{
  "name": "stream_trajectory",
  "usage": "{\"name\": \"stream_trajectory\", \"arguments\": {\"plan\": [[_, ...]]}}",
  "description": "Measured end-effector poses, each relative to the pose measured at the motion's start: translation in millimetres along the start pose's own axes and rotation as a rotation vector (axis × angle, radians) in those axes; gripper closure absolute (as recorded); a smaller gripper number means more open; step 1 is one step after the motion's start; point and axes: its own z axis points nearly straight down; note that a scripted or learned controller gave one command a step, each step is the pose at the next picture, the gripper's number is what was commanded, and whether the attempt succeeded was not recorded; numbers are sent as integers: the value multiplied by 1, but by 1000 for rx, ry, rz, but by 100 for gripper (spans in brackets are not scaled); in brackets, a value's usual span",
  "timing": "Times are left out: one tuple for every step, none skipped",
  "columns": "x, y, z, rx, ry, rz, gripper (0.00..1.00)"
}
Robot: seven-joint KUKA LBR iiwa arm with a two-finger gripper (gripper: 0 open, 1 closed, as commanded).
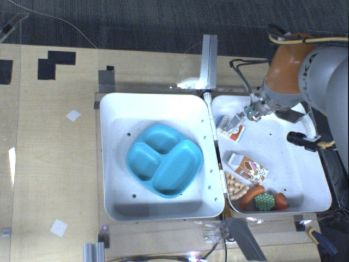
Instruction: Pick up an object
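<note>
Gripper (246,113) hovering in right bin (305,168), small carton (231,127) lying just left-below it, long axis slanting toward it; finger state impossible to tell.

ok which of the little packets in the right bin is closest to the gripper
The small white-and-red packet near the bin's top left, just below-left of the gripper. The orange-patterned box and waffle-print packet lie much lower.
</note>
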Motion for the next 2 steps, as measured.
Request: {"name": "stream_trajectory", "arguments": {"plan": [[-31,-14,-83,15,4,114,0],[15,0,-4,10,2,159,0]]}}
